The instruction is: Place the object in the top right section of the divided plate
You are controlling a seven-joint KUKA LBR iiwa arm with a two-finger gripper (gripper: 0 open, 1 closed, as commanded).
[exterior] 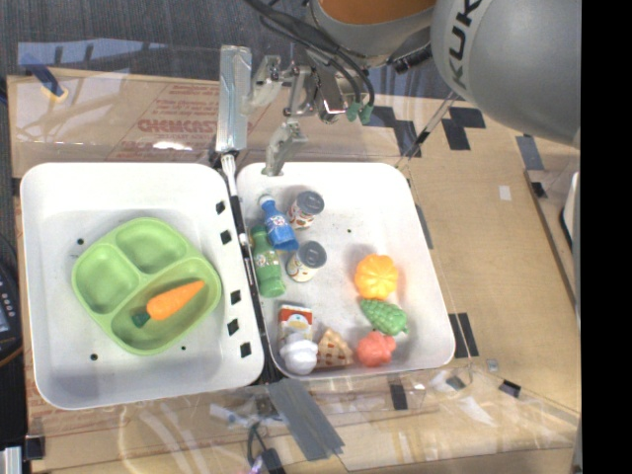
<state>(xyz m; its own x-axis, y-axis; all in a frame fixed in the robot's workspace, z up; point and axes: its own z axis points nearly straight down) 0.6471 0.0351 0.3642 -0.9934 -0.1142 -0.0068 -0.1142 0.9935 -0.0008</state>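
A green divided plate [111,282] lies in the left bin [59,363]. An orange toy carrot [176,298] rests in its large lower section. The plate's top right section [151,244] holds nothing. My gripper [278,152] hangs above the back edge of the right bin [425,265], near its far left corner, with nothing seen in it. It is well above the blue bottle [277,222] and the small cans [309,205].
The right bin holds several toys: a green bottle [267,268], a second can [311,258], a yellow pepper [376,276], a green vegetable [383,316], a red fruit [374,349], a pizza slice [334,348], a white item [299,356] and a small carton [294,320].
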